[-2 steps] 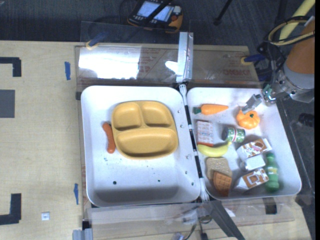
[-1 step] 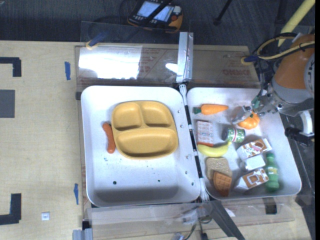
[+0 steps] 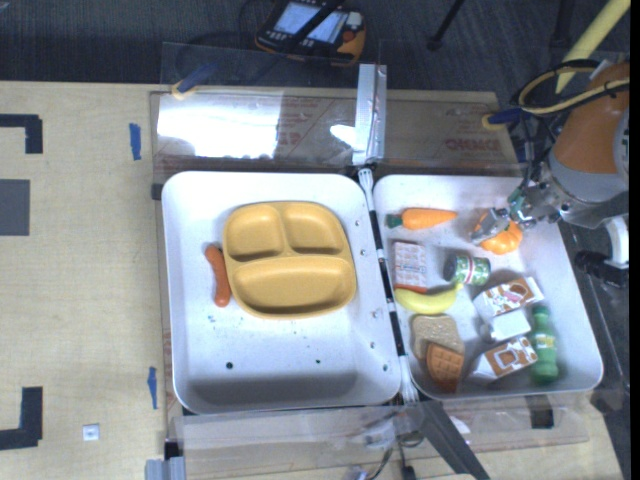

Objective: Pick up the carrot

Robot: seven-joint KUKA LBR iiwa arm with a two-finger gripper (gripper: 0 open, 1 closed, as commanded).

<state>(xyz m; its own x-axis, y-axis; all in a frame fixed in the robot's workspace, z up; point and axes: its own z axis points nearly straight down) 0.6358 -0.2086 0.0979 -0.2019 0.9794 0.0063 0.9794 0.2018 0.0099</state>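
Carrot (image 3: pixel 427 219) position: near the far edge of the right bin (image 3: pixel 585 298), lying on its side, green end toward the divider. Left bin (image 3: pixel 185 268) contains a yellow compartment tray (image 3: pixel 288 256) with a sausage (image 3: pixel 219 274) touching its left edge. Arm (image 3: pixel 590 153) enters from the right; gripper (image 3: pixel 520 211) sits low at the right bin's far right, beside a small orange item (image 3: pixel 503 238). Finger state: cannot be determined. Carrot lies apart from the gripper. A banana (image 3: pixel 430 299) lies nearer the bin's middle.
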